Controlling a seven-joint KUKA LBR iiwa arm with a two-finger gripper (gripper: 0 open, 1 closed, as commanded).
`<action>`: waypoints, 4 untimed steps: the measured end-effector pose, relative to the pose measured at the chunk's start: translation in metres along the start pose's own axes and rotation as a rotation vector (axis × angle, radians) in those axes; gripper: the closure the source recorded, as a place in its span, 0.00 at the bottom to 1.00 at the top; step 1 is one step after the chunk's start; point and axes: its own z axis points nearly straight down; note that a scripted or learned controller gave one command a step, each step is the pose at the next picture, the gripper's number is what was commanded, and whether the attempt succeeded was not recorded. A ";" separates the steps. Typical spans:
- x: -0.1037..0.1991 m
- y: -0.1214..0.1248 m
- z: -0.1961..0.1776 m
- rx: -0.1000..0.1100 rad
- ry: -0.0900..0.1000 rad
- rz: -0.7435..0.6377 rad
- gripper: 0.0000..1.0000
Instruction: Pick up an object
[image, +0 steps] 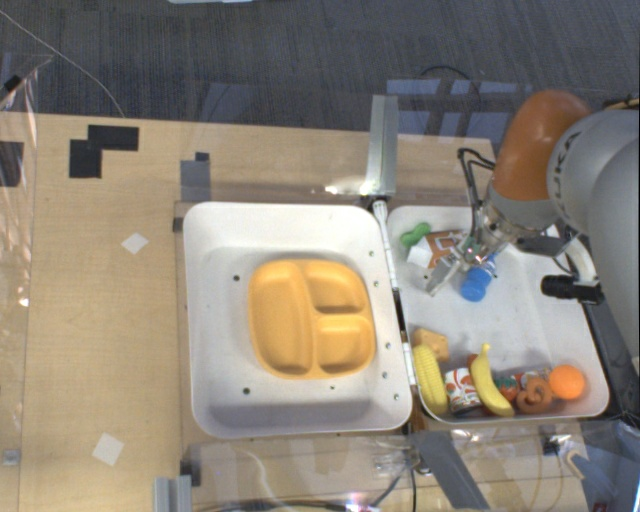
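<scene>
In the right bin (560, 330), upper part, the gripper (462, 262) hangs with fingers spread apart, clamping nothing, just beside a blue cylinder (476, 284); a yellow divided tray (310, 318) lies in the left bin (215, 330)

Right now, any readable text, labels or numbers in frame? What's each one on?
No text can be read.
Can: red and white label, print too blurred to read.
Packet by the gripper: orange and white print, too small to read.
Black marks on the bench: plain shapes, no letters.
</scene>
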 end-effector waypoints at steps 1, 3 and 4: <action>-0.008 -0.003 -0.012 -0.010 -0.034 0.000 1.00; -0.048 -0.053 -0.064 -0.079 -0.053 0.255 0.00; -0.081 -0.040 -0.026 -0.105 -0.060 0.417 0.00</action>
